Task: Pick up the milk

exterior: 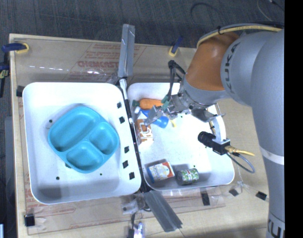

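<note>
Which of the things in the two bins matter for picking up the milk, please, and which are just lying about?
For the job: small carton, probably the milk; pincer close beside it.

Lying about: blue divided tray, carrot, blue item by the pincer, small box, can.

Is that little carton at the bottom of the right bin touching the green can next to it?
Cannot tell. In the camera view the carton and the green can lie side by side in the right bin, so close that neither contact nor a gap shows plainly.
</note>
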Available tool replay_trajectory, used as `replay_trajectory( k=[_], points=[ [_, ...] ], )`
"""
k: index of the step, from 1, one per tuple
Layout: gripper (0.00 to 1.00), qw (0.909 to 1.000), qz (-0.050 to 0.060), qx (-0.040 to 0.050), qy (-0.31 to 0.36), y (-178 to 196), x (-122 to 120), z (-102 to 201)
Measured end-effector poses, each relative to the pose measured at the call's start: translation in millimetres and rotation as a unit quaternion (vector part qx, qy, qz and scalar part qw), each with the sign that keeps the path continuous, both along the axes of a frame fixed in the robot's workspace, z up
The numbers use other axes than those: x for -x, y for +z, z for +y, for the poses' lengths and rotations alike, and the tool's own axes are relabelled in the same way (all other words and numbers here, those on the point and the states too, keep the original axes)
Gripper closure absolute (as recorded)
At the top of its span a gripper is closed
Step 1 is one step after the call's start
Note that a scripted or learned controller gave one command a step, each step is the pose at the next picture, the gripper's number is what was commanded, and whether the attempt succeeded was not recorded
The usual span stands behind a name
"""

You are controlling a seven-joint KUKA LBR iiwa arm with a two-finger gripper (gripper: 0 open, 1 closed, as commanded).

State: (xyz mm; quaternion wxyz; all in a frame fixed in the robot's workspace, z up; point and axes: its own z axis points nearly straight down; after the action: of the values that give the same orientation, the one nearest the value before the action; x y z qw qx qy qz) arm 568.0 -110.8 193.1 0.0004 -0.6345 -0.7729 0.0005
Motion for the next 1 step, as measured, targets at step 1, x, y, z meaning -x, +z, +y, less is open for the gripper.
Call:
replay_trajectory(
  k=[1],
  points=[
    [0.00,0.9994,-0.006,0.0099,0.032,-98.2,47.2,-4.8]
  ],
)
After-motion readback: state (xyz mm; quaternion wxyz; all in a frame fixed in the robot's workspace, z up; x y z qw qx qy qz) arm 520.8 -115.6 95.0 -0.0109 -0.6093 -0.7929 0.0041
